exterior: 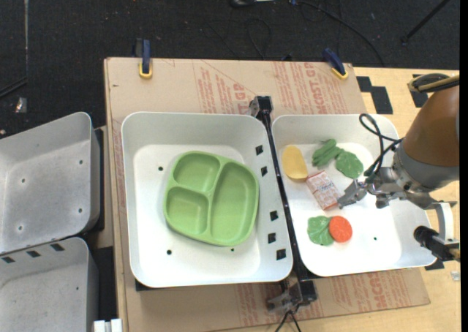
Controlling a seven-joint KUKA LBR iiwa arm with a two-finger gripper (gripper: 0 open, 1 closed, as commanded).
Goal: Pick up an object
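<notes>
In the right bin (380,250) lie a yellow oval piece (295,162), two green leafy pieces (338,159), a small red-and-white packet (322,190), a green piece (319,229) and an orange-red round piece (340,229). My gripper (350,198) reaches in from the right, low over the bin, just right of the packet and above the orange-red piece. Nothing is visible between its fingers.
The left bin (139,177) holds a green divided plate (212,197). A black divider with clips (276,184) runs between the bins. White bin lids (44,184) lie to the far left. Cables hang by the arm's wrist (376,144).
</notes>
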